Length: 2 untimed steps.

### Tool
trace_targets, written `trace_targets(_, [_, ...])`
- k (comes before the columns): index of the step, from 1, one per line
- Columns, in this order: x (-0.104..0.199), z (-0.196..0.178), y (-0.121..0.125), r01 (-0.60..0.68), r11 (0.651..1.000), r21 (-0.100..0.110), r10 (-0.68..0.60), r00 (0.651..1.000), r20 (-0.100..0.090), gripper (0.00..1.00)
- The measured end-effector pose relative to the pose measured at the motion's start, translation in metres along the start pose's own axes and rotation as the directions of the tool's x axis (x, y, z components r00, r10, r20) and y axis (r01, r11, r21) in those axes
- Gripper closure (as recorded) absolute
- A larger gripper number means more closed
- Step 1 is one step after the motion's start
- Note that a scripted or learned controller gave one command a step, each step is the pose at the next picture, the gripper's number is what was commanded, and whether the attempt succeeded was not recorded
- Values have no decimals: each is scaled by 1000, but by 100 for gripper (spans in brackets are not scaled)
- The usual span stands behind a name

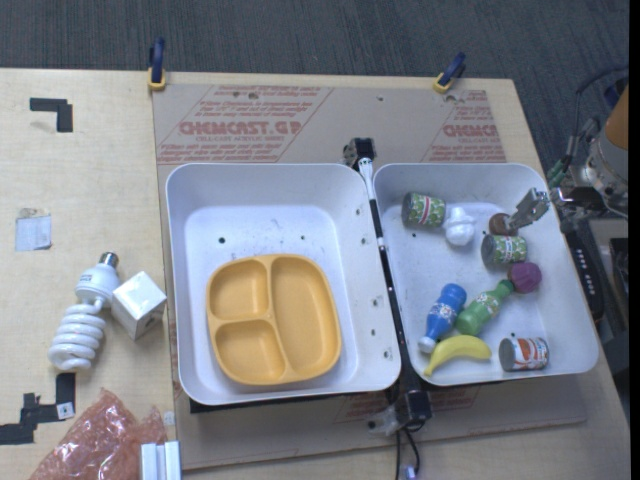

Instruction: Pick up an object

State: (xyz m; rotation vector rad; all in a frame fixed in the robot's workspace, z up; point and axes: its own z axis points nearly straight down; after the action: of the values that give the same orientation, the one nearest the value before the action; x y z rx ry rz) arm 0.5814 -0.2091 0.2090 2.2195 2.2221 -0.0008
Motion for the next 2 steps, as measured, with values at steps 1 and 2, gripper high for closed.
trace_targets(1, [12,116,22,1,1000,0,-1,1000,0,0])
trace_targets(2, [12,105,24,3,1000,-5,-3,1000,2,100])
